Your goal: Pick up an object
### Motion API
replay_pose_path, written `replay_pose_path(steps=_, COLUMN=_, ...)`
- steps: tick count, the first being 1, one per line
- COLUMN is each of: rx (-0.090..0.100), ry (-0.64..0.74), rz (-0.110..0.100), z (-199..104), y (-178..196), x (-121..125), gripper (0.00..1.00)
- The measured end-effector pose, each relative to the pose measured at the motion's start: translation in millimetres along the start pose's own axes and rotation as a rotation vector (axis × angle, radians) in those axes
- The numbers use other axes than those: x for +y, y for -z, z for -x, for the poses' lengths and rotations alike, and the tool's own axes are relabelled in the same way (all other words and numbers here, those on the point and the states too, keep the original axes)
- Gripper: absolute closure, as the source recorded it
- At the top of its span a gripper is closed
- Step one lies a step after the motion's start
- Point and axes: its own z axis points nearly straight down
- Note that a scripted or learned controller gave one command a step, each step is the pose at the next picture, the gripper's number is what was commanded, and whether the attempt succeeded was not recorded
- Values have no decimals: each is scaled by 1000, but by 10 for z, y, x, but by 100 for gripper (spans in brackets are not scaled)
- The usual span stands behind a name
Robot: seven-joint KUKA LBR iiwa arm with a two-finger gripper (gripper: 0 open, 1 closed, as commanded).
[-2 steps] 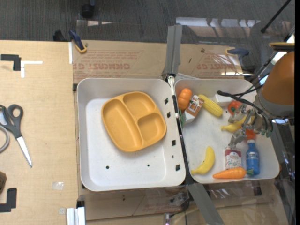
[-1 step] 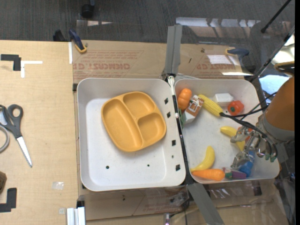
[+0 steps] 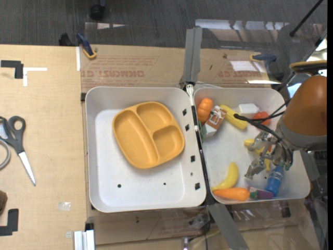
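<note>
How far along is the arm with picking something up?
Done: the gripper is down inside the right bin, among the toys. In hand: nothing visibly held. Left: closing on something, perhaps the banana or blue bottle nearby, and lifting it out.

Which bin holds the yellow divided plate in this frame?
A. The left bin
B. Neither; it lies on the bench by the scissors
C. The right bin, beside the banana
A. The yellow divided plate lies alone in the left bin, while the banana is in the right bin.
</note>
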Motion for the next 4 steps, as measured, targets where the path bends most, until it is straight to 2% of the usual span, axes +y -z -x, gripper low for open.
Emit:
replay_pose_path(steps=1, rx=-2, ry=-219, rz=0, z=682, y=12, x=847, gripper=0)
replay_pose_path(steps=2, rx=3, ry=-245, rz=-1, z=-324, y=-4, x=537, gripper=0)
replay_pose_path(steps=3, rx=-1, ry=-252, rz=0, z=340, y=175, x=525, gripper=0)
replay_pose_path(steps=4, rx=2, ry=-392, rz=-1, z=-102, y=0, x=-259, gripper=0)
